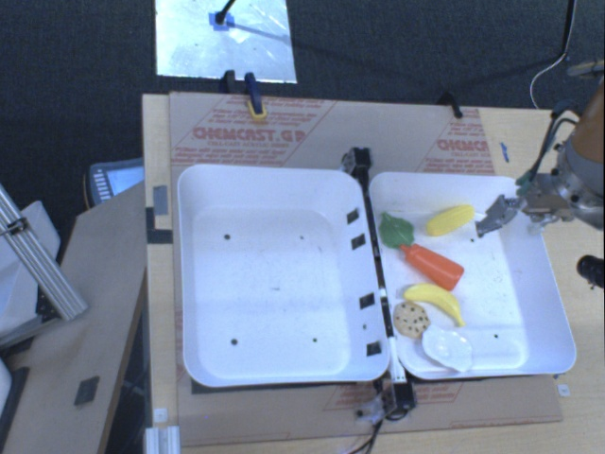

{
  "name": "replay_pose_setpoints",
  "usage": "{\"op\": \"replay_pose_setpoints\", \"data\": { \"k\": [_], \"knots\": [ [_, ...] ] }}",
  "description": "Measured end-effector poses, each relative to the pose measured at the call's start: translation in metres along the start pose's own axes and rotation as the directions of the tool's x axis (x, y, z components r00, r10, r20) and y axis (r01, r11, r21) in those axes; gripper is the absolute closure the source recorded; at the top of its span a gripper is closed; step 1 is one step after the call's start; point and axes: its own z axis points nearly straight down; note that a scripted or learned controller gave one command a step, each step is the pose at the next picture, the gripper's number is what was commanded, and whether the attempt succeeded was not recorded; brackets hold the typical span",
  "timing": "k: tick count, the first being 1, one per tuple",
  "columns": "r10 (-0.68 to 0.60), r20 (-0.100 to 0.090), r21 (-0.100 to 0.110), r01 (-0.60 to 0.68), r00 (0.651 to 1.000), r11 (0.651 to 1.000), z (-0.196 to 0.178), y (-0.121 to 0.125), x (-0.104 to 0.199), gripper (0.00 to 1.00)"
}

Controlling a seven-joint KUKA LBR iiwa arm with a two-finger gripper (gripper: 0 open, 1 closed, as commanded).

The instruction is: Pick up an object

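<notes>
The right bin (556,322) holds several toy foods. A yellow corn-like piece (450,219) lies at its back, just left of my gripper (495,218), which hovers over the bin's far right part with nothing seen in it. An orange carrot (435,266) with a green top (396,229) lies near the bin's left wall. In front of it are a yellow banana (436,301), a brown cookie (410,320) and a white piece (447,349).
The left bin (189,282) stands beside the right one, with black clips (367,301) along the shared wall. The arm comes in from the right edge. A shiny sheet (225,25) lies beyond the bench.
</notes>
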Motion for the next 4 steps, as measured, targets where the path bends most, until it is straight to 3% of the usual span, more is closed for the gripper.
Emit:
{"op": "replay_pose_setpoints", "data": {
  "k": [1,2,3,4],
  "knots": [
    [-0.004,-0.004,0.007,0.004,1.000,1.000,0.082,-0.019,0.038,0.00],
    [-0.006,-0.002,0.000,0.006,1.000,1.000,0.161,0.017,0.085,0.00],
    [0.001,0.005,-0.013,-0.001,1.000,1.000,0.035,0.068,0.031,0.00],
    [-0.004,0.000,-0.007,0.004,1.000,1.000,-0.062,0.040,0.072,0.00]
  ]
}}
